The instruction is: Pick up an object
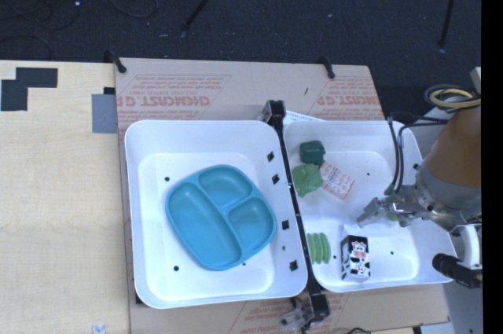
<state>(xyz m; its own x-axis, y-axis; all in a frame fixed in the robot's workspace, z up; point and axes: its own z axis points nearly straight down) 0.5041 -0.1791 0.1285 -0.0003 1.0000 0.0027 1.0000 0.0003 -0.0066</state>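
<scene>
Grabbing the small carton (355, 257) just beside your end effector (376, 212) looks easy: light, stiff, pinch its sides; can't tell its opening.

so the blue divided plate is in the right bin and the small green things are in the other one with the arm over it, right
Not quite. The blue divided plate lies in the left bin, as the camera view shows. The small green things are in the right bin, and the arm reaches over that bin.
</scene>
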